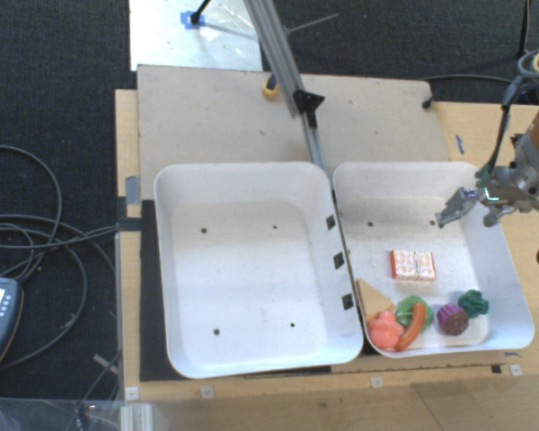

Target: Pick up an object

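Overhead, the arm (537, 151) reaches in from the right edge, and its gripper (463, 206) hangs over the far right part of the right bin (499, 281). Whether its fingers are spread or pressed together I cannot tell; nothing sits between them that I can see.

All the small things lie in the right bin's near half, apart from the gripper. An orange-and-white block (413, 264) rests near the middle of that bin. Nearer still, along the near wall, runs a cluster: a tan wedge (372, 294) by the left wall, a pink-orange lump (385, 331) just beside it, then a green leafy piece (410, 307) with an orange carrot-like stick (410, 328) lying against it. Further right sit a dark purple round thing (452, 319) and a dark green piece (473, 303), close together.

Left of it, the left bin (175, 241) shows its white floor with a few dark dots. Both bins rest side by side on the table (368, 115), and a grey pole (269, 25) slants across the far side. Cables (45, 241) lie on the dark floor at far left.
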Tool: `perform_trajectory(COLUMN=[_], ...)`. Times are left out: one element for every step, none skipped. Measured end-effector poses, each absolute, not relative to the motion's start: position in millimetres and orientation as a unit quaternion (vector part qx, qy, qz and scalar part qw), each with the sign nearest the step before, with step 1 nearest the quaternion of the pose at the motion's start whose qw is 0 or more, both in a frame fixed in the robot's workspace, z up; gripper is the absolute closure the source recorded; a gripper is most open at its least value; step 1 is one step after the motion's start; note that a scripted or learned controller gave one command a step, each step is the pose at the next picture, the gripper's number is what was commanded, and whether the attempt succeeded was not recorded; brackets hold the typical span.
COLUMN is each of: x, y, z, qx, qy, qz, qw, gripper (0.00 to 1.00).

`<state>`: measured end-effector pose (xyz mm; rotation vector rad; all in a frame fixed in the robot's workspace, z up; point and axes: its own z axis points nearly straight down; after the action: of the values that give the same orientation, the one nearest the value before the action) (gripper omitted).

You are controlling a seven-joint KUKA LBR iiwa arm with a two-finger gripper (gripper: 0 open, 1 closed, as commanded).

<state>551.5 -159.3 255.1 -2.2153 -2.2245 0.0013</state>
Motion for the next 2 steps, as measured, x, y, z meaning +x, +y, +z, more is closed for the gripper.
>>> perform_trajectory(x=[552.2,553.6], y=[-159,-156], z=[257,195], qx=[-0.706,-0.707], qy=[-0.708,-0.707], qz=[-0.0007,0.0009], qw=[-0.001,0.002], gripper=[0.00,0.00])
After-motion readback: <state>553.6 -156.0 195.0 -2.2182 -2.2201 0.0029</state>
